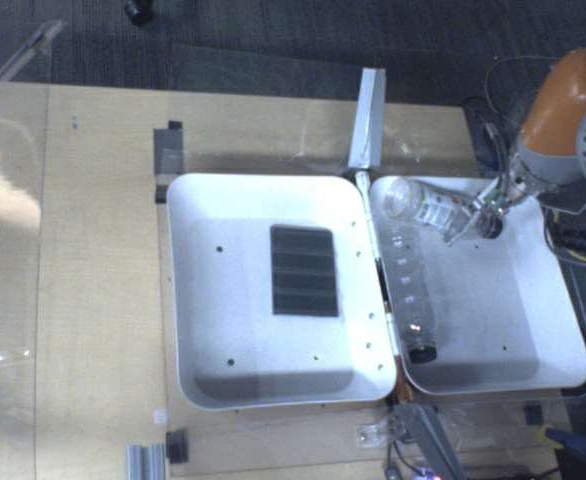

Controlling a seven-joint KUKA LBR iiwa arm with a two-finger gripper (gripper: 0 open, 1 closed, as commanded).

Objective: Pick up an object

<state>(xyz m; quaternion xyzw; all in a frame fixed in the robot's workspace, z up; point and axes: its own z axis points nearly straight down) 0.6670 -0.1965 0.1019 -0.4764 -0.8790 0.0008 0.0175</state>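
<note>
In the camera view we take the right bin as our landmark. Two clear plastic bottles lie in it. One, the clear bottle, lies on its side in the bin's far left corner, its rounded end toward the corner. The gripper is right at this bottle's other end, touching or very nearly so. We cannot tell the state of the tool here; it is too small and blurred against the plastic.

The long bottle lies along the bin's left wall, with a dark cap at its near end, close to the near left corner.

We judge both bottles to be light, thin-walled and empty, so they will likely dent under a hard squeeze and roll or skid on the smooth white floor. Their glossy, see-through skin looks slippery. We would take the clear bottle across its body, near the middle, rather than at the tapering end, where it could squirt free.

The left bin, beside the right bin, holds a flat dark ribbed pad near its middle, stiff-looking and low, which is harder to pinch.
</note>
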